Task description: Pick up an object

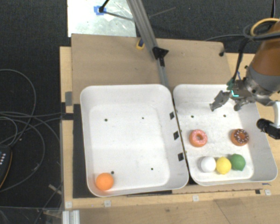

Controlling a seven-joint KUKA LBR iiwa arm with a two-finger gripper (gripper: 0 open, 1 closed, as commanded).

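My gripper [228, 103] hangs over the back of the right bin [194, 93], fingers spread open with nothing between them. Below it in that bin lie a pink-frosted donut [198, 138] and a chocolate donut [240, 137]. Along the front wall sit a white ball [208, 164], a yellow ball [223, 165] and a green ball [237, 162] in a row. An orange ball [104, 181] rests in the front left corner of the left bin [126, 94].
A grey pole [144, 24] slants across the bench behind the bins, ending at a black clamp [159, 53] near the bins' shared back corner. Cables trail on the dark floor to the left. A black fixture [268, 126] sticks in at the right bin's right edge.
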